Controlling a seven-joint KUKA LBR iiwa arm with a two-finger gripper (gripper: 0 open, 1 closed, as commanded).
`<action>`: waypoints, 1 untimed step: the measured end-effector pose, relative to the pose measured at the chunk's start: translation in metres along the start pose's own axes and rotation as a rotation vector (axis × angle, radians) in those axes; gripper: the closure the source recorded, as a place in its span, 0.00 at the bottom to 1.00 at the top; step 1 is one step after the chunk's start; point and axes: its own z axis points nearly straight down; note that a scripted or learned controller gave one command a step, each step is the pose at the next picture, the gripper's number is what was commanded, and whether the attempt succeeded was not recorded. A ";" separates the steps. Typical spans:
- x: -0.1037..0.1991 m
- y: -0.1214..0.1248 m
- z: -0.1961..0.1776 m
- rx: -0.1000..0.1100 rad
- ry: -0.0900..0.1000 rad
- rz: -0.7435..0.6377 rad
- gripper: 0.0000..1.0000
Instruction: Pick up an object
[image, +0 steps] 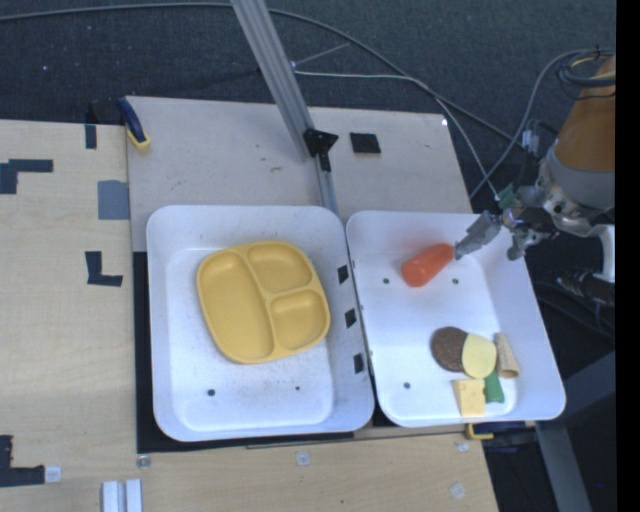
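Observation:
An orange carrot-shaped toy (427, 264) lies in the upper part of the right bin (400, 390). My gripper (490, 245) hangs over that bin's upper right corner, just to the right of the carrot. Its fingers are spread open with nothing between them, and the left fingertip (468, 245) is close to the carrot's right end. Near the bin's lower right corner sits a cluster: a brown round piece (448, 347), a yellow disc (479, 355), a tan piece (507, 355), a green piece (493, 389) and a yellow block (468, 397).
The left bin (180, 400) holds a yellow divided plate (265, 298). A metal post (285, 80) rises from the bench behind the bins. Cables run across the dark floor at the top right. A blue and yellow clamp (133, 122) sits at the bench's far left corner.

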 end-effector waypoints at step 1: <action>0.000 0.003 -0.008 -0.013 -0.003 -0.003 0.00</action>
